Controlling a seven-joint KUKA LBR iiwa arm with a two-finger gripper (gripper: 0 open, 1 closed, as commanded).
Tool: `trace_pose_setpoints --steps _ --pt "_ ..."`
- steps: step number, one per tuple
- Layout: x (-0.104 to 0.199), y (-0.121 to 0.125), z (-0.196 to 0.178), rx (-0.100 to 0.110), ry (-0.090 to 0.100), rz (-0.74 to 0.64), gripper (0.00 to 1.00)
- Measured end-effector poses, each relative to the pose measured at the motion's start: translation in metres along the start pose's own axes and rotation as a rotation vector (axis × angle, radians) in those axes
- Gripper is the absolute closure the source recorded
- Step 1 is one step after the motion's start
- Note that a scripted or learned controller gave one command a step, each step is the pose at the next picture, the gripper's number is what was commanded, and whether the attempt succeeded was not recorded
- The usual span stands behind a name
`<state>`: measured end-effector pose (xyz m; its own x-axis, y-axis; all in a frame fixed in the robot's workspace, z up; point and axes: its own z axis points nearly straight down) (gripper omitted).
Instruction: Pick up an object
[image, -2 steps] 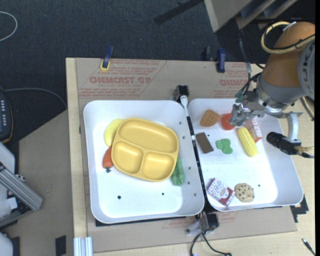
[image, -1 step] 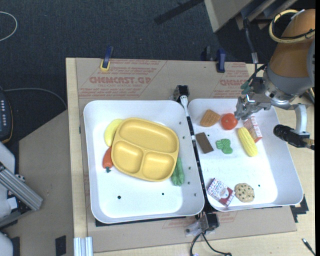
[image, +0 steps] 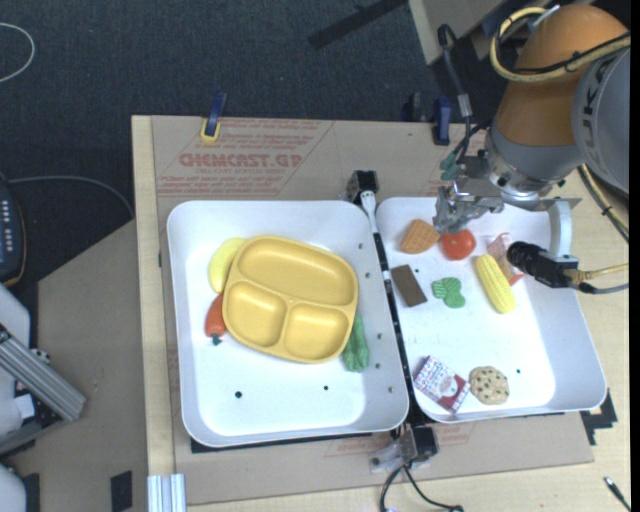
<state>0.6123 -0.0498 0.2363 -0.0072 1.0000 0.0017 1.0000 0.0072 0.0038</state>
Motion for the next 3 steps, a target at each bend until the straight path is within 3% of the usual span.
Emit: trace_pose_setpoints --steps 1,3 --pt "0.061 -0.010 0.016 0.007 0.002 0.000 1.00" --pt "0.050 0.005 0.017 0.001 -0.002 0.006 1.00"
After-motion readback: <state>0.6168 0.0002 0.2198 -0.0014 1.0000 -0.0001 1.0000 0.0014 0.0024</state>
